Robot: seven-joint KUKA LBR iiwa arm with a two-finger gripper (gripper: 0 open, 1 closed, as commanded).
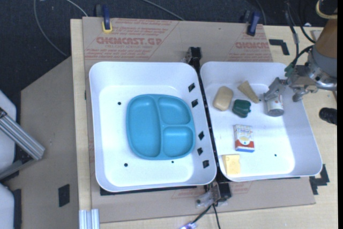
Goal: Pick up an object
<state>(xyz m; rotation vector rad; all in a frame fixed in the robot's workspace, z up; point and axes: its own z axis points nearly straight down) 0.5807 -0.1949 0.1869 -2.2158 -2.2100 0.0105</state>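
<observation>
A cardboard-topped bench (161, 35) stands on dark carpet strewn with loose cables, its back edge held by two blue clamps (106, 17), and bears two shallow white bins side by side. The left bin (102, 131) carries a blue sectioned plate (159, 126) set at about its centre. The right bin (300, 153) holds the loose objects: a tan potato-shaped item (223, 98) near the back-left corner, a beige wedge (248, 90) just beside it toward the back edge, and a dark green pepper-like piece (241, 108) just in front of the wedge. A small white carton with a red and yellow label (244, 138) lies near the bin's middle, and a yellow block (231, 164) rests against the front edge, close to the front-left corner.

The grey arm (324, 59) reaches in over the right bin's right edge, its gripper (273, 100) low over the back half of the bin, to the right of the wedge and the green piece and apart from both. A pale silver cylindrical part (275, 108) sits at its tip; whether this is a picked object or part of the tool cannot be told, nor can the gripper's state. A row of small black clips (196, 115) lines the left bin's right wall.
</observation>
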